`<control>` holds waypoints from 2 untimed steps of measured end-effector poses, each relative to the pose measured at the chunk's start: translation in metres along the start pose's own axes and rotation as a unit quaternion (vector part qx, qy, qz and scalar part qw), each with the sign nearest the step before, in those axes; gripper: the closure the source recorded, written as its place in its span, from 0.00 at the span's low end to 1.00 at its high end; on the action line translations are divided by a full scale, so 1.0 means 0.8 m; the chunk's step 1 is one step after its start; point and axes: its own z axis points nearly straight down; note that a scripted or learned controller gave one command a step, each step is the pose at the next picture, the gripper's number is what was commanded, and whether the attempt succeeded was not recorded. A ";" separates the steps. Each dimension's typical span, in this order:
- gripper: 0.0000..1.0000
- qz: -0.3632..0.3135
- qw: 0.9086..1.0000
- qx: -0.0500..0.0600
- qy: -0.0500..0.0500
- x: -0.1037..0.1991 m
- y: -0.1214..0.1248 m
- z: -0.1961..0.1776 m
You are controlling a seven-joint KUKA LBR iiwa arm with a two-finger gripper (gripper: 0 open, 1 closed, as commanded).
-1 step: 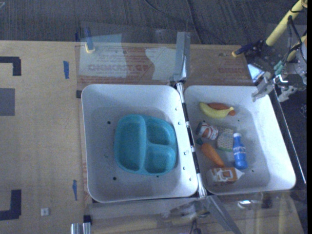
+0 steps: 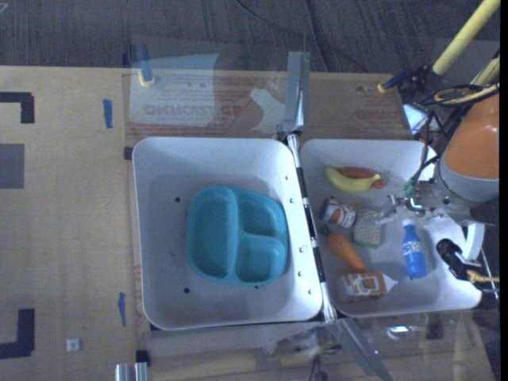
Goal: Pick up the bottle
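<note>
The bottle point(image 2: 411, 249) lies lengthwise up-down at the frame's lower right, just below the gripper point(image 2: 401, 204), whose state I cannot tell.

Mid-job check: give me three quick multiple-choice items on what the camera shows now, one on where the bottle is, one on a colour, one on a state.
1. Where does the blue bottle lie?
A. In the right bin
B. In the left bin
C. On the bench outside the bins

2. What colour is the divided tray in the left bin?
A. Red
B. Teal
C. Yellow

3. How does the bottle stand at present?
A. Lifted clear above the bin
B. Upright inside the tray
C. Lying on its side on the bin floor

Answers:
1. A: the bottle rests in the right bin, to the right of the carrot and the small carton.
2. B: the tray's three compartments are all teal.
3. C: its length lies flat on the white floor, cap toward the far side.
</note>
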 end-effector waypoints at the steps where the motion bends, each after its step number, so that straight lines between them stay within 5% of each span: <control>1: 0.00 -0.126 0.992 -0.002 0.000 -0.031 -0.027 0.022; 2: 1.00 -0.125 0.992 -0.004 -0.001 -0.032 -0.026 0.008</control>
